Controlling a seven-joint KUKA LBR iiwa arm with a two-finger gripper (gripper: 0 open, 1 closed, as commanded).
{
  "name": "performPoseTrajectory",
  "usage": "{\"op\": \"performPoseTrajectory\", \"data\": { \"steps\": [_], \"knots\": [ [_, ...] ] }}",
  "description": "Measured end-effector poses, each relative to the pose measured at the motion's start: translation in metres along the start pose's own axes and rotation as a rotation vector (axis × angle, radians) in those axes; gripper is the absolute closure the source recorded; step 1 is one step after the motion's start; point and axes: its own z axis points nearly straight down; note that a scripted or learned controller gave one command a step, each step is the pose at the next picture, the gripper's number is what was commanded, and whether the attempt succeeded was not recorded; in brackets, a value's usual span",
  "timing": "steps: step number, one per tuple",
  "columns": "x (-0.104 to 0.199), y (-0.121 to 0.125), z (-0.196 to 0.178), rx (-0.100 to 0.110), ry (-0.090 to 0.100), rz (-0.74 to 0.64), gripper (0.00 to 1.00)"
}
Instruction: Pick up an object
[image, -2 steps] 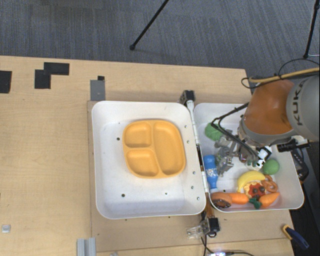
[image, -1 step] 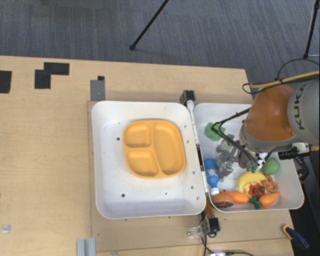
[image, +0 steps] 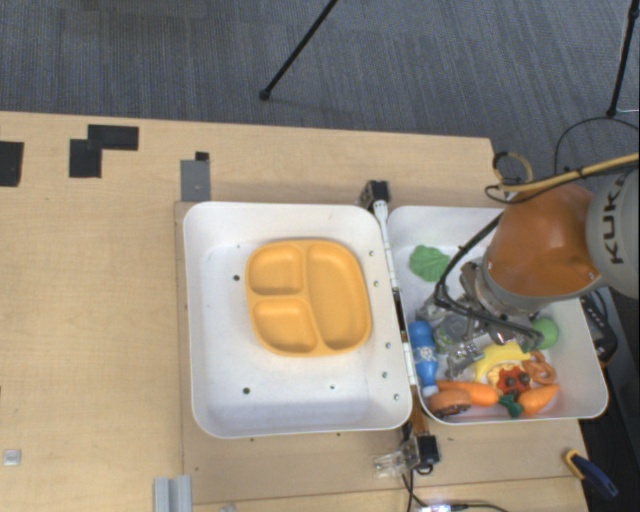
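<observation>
I see the gripper (image: 470, 335) low in the right bin (image: 590, 395) over toys; finger state: cannot tell. Orange carrot (image: 470, 393) lies near the front wall, long axis left-right.

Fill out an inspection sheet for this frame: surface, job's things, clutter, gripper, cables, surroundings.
Surface: light wooden bench bearing two shallow white bins, the left bin and the right bin, side by side.
Job's things: small toys piled in the right bin, among them a green piece, a blue bottle, a yellow piece and an orange carrot-like toy.
Clutter: yellow three-compartment tray in the left bin; black patches on the bench's far left.
Gripper: gripper low over the toy pile; finger state unclear.
Cables: black cables looping at the wrist.
Surroundings: grey carpet; a thin black stand leg across it.
</observation>
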Motion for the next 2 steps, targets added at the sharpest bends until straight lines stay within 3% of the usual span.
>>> {"op": "performPoseTrajectory", "data": {
  "steps": [1, 2],
  "knots": [
    [0.035, 0.003, -0.002, 0.004, -0.013, -0.067, 0.00],
    [-0.034, -0.052, 0.002, -0.004, 0.006, -0.240, 0.00]
  ]
}}
